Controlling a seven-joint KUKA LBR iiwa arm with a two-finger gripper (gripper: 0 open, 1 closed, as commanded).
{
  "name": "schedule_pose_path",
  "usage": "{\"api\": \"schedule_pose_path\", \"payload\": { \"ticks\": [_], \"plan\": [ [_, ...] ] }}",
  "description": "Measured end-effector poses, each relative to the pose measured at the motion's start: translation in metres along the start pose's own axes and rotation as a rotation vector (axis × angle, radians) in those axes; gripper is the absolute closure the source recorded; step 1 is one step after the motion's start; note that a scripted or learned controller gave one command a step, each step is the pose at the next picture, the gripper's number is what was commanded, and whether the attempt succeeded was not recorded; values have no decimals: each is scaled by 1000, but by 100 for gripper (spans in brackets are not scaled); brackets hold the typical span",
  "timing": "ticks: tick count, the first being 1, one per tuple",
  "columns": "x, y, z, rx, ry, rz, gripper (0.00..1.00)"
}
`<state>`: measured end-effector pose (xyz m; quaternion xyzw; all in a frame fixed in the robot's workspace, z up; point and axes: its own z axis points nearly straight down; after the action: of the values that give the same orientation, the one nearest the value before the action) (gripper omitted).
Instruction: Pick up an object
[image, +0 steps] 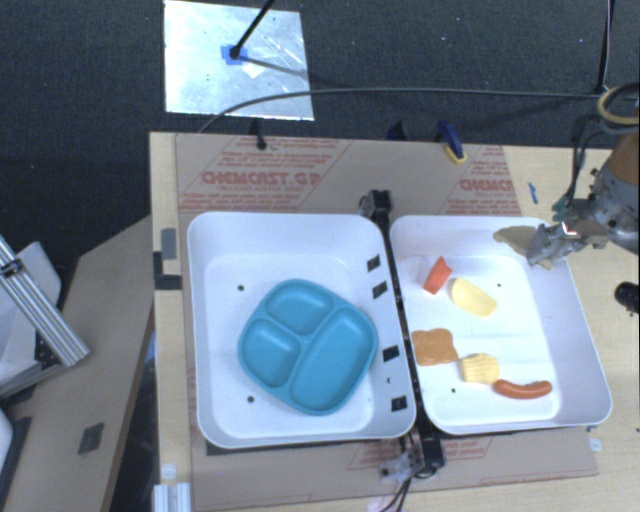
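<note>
My gripper (543, 247) hangs over the back right corner of the right bin (580, 330), at the end of the grey arm coming in from the right. A flat tan piece (513, 237) sits right at its tip on the left side, touching or nearly touching it; I cannot tell whether it is held. Lower in the same bin lie an orange wedge (437, 275), a pale yellow piece (472, 297), a brown toast-like slab (434, 346), a yellow crinkled piece (480, 369) and a red sausage (522, 389).
The left bin (215, 300) holds a blue divided plate (308, 345). A black clip strip (388, 300) runs along the seam between the bins. A cable (575, 180) drops beside the arm. A shiny foil sheet (236, 60) lies beyond the bench.
</note>
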<state>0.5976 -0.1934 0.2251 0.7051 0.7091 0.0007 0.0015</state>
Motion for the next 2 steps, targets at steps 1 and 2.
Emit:
{"api": "schedule_pose_path", "payload": {
  "ticks": [1,2],
  "plan": [
    [47,-5,5,3,2,-4,100],
    [100,2,-6,1,2,-5,100]
  ]
}}
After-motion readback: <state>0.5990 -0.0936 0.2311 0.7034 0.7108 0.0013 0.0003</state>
